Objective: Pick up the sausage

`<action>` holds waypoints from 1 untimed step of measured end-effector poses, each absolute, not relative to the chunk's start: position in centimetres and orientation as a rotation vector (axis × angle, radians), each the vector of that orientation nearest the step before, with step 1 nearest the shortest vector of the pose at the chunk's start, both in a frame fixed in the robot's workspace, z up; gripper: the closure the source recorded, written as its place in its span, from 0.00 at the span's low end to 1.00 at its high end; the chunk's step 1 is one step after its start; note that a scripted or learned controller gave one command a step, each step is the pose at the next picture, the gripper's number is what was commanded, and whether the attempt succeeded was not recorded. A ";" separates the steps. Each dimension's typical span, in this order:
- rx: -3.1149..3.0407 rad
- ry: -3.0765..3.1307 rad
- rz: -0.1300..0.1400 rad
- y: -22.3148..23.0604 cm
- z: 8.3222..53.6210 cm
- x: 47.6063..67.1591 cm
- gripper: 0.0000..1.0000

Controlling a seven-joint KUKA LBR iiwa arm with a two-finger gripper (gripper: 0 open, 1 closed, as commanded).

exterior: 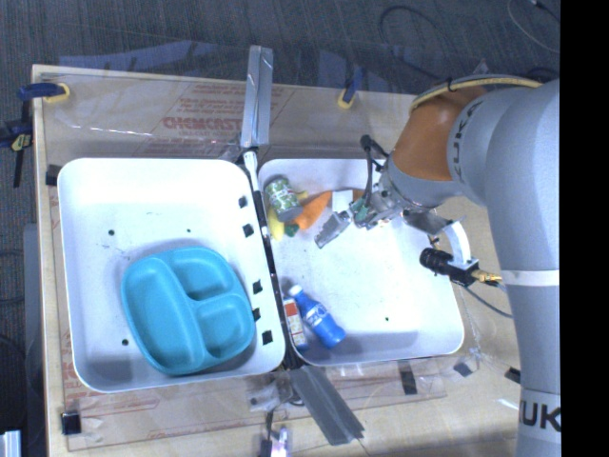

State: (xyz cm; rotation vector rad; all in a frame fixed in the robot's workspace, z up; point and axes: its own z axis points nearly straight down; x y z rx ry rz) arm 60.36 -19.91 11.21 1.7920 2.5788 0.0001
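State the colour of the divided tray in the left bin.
Light blue tray, seen in the camera view.

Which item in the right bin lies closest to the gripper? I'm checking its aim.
The orange carrot-shaped piece, just left of the gripper. The green-labelled can and yellow piece lie farther left; the blue bottle lies at the bin's near edge.

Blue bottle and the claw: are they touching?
Apart. The camera view shows bare white bin floor between the claw and the blue bottle.
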 end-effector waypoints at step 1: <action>1.792 2.579 0.000 -19.9 11.2 60.4 0.00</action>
